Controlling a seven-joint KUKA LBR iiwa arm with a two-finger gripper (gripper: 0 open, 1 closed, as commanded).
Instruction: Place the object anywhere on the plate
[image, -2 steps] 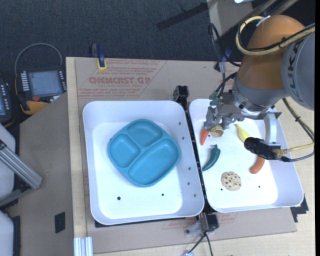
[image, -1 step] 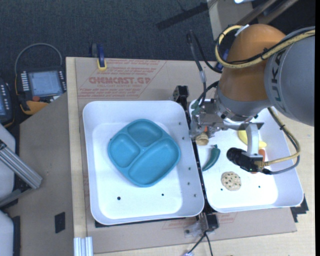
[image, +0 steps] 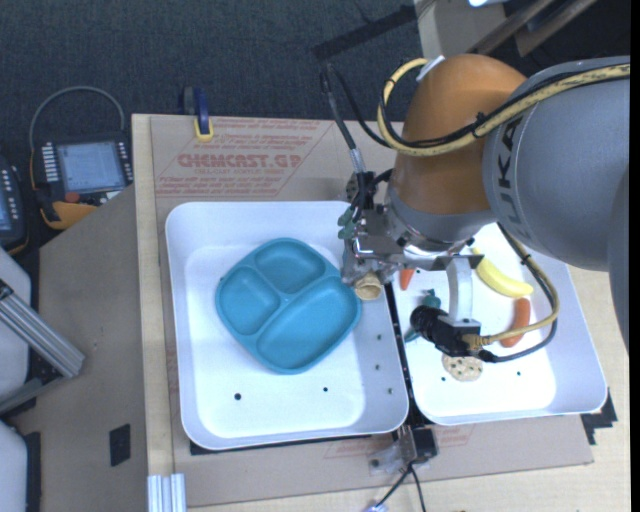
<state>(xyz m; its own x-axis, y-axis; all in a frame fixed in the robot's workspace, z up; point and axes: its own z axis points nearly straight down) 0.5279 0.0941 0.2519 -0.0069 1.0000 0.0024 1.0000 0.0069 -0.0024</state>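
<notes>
Claw (image: 366, 272) sits right at the blue plate's (image: 287, 303) edge, can't tell its grip. Banana (image: 502, 279), sausage (image: 517, 322) and cookie (image: 462, 367) crowd the right bin (image: 560, 395).

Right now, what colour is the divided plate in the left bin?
The plate is light blue all over, seen plainly in the overhead camera view.

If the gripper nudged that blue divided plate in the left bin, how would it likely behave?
The blue three-compartment plastic plate looks rigid and light, so it would probably slide across the smooth white left bin rather than flex. Its low, flat shape makes tipping unlikely.
</notes>
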